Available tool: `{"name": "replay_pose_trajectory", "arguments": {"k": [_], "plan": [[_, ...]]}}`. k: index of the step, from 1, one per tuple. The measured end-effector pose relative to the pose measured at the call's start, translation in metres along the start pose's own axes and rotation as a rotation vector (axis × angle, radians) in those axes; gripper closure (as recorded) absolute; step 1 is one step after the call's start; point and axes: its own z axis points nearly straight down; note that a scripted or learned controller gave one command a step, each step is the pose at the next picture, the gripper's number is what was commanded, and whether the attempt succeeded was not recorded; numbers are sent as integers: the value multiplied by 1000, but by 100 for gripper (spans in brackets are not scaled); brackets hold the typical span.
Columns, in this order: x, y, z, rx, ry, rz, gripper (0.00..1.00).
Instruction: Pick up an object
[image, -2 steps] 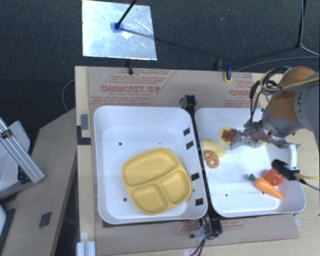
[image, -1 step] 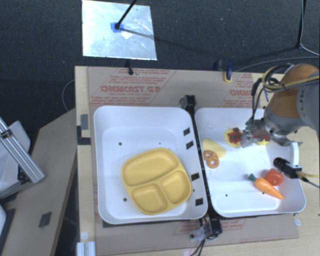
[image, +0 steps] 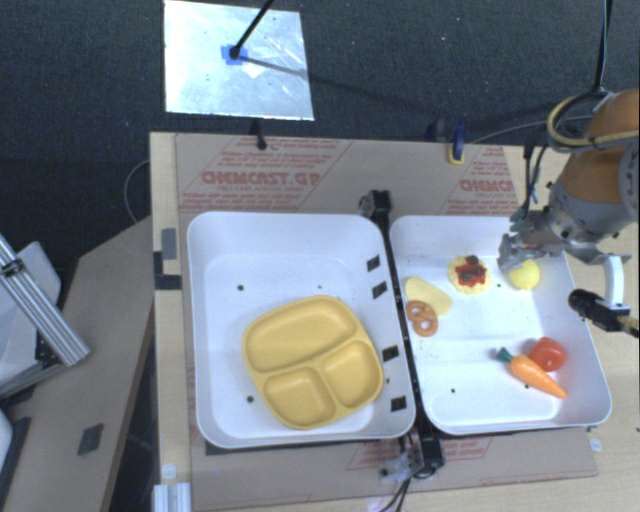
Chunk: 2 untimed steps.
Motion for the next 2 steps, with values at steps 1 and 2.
{"name": "replay_pose_trajectory", "arguments": {"k": [1,2], "plan": [[0,2,-55,0,0,0,100],[55,-2,-52,6,4,-4,100]]}}
